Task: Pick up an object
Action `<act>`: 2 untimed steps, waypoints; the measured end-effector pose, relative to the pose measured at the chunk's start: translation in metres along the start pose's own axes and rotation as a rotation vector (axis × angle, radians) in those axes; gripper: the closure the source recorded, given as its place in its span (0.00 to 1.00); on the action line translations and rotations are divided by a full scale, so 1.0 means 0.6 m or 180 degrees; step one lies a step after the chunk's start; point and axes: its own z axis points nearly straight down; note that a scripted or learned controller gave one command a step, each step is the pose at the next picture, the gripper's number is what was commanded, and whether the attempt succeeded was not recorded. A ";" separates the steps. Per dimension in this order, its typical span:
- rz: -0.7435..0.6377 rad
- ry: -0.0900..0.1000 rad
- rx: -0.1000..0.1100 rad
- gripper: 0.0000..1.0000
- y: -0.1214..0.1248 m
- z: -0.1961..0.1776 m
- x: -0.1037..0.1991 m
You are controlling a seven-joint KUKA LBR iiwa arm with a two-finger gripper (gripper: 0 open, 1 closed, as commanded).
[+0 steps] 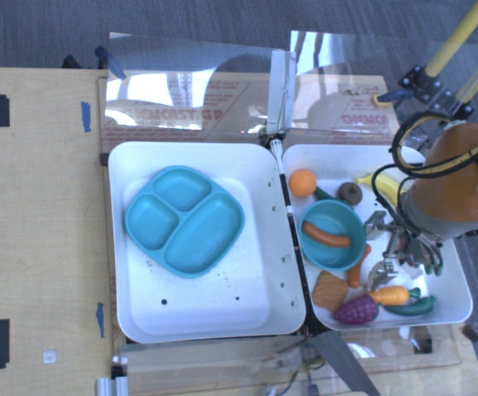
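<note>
The gripper [390, 261] hangs low in the right bin [461, 299], its metal fingers pointing down beside the blue bowl [331, 236] — whether they are spread or closed I cannot tell from this slant, and I see nothing between them. All the candidates for picking crowd this 1 bin: a sausage [325, 237] lies in the bowl, an orange ball [302, 183] and a dark ring [350, 193] sit just behind it, a banana [385, 187] shows by the arm. At the front lie a toast slice [329, 290], purple grapes [355, 310], a carrot [391, 296] and a green pepper [418, 305]. The carrot sits right under the fingers, so I judge that is the target. The left bin [139, 304] holds a blue divided plate [184, 220] — well apart, likely just the other station.
</note>
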 end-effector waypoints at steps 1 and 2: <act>-0.0054 -0.0013 -0.0033 0.00 0.027 0.001 0.035; 0.0086 0.0020 -0.0078 0.00 0.077 0.001 0.061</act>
